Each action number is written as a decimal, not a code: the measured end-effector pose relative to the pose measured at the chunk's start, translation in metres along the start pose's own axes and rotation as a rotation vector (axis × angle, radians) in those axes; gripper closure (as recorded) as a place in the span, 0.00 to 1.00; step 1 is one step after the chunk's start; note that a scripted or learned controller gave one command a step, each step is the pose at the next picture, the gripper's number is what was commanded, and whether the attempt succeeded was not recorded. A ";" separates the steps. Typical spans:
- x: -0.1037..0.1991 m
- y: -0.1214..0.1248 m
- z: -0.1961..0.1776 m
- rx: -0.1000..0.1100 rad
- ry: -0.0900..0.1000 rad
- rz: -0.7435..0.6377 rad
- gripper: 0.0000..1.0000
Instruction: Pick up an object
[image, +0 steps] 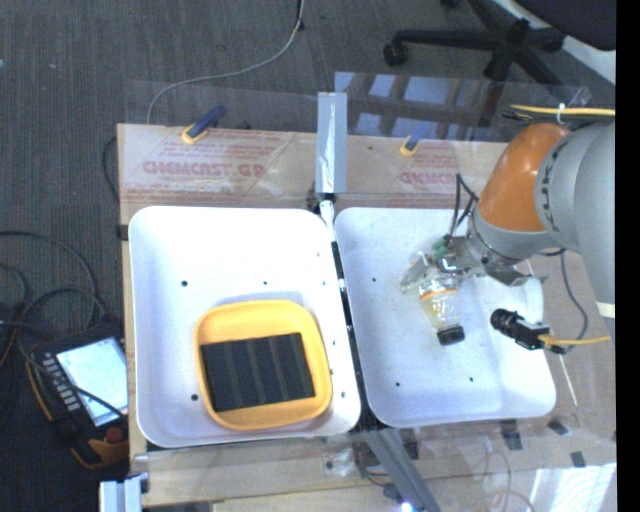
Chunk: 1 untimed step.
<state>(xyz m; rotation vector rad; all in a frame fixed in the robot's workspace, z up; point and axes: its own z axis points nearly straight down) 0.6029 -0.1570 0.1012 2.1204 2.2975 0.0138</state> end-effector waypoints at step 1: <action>0.022 0.007 -0.072 0.017 0.004 0.056 1.00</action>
